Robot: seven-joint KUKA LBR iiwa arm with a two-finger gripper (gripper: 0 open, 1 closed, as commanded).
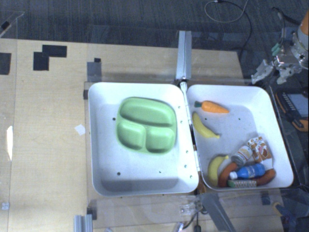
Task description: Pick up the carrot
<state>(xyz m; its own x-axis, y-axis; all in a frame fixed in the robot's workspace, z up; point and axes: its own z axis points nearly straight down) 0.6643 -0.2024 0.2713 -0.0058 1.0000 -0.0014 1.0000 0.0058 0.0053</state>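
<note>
The orange carrot (214,108) with a green stub lies flat in the right bin (260,96), near its far left corner. My gripper (273,71) hovers outside that bin, beyond its far right corner, well to the right of the carrot. Its fingers are spread apart with nothing between them.
A yellow banana (204,126) lies just in front of the carrot. The near part of the right bin holds a second banana (216,166), red sausages (226,175), a blue bottle (247,172), a can (241,155) and a packet (261,149). A green divided plate (146,124) sits in the left bin (104,144).
</note>
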